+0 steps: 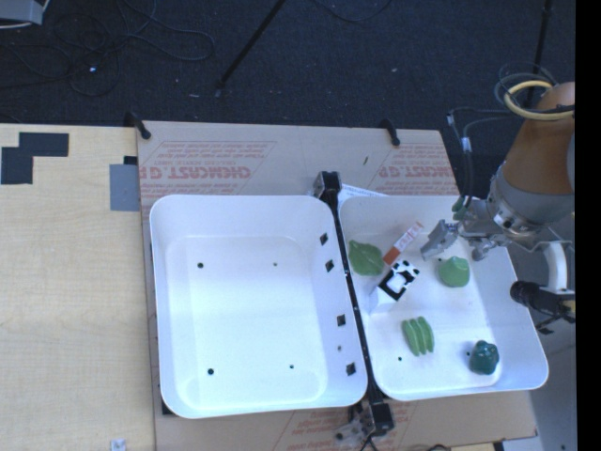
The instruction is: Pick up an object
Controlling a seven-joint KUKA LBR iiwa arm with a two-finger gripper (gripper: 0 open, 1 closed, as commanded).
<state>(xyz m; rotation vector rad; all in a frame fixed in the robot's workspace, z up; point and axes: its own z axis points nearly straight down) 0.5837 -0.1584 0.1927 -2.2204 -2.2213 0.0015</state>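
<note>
My gripper [461,246] hangs over the back of the right bin [526,369], its fingers spread open with nothing between them. Just in front of it lies a round light-green object [454,272], apart from the fingers. To its left lie a small orange-and-white tube [406,240], a black-and-white checkered block [399,279] and a flat green leaf-shaped piece [365,256]. Nearer the front sit a ridged green object [418,334] and a dark teal lump [484,356].
The left bin [169,252] adjoins the right one along a black divider strip [343,289]. Both stand on a cardboard sheet [235,163]. The arm's orange band [545,148] rises at the right edge, with cables beside it.
</note>
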